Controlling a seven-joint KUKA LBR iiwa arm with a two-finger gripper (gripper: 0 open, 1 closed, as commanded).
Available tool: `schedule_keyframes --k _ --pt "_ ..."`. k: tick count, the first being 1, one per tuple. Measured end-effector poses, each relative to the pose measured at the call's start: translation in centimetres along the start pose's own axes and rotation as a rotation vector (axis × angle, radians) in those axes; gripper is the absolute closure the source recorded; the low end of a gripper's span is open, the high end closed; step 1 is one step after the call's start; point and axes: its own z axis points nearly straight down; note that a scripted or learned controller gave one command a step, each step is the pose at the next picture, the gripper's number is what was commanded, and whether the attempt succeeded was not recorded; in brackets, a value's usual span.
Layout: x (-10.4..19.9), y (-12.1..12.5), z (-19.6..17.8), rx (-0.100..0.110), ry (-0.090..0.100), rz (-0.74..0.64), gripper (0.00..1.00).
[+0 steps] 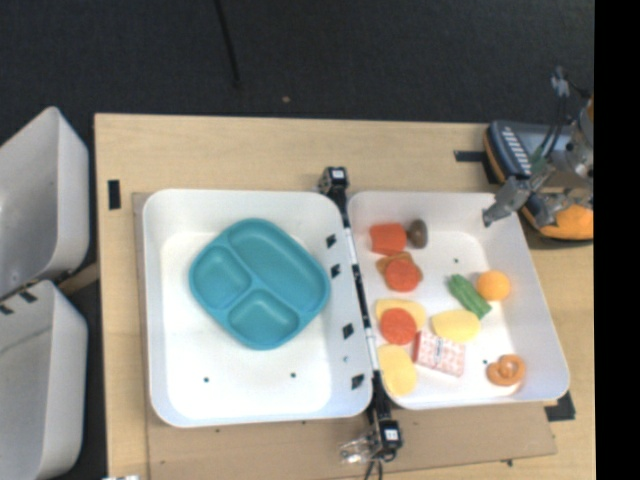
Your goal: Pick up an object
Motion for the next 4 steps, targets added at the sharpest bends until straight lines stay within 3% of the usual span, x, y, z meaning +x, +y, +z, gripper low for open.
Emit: schedule_keyframes --k 1,4 --pt "0.1 0.2 -0.7 -0.011 -0.002 -0.003 0.0" --pt "0.3 2.7 14.7 -0.01 -0.004 -0.008 0.0"
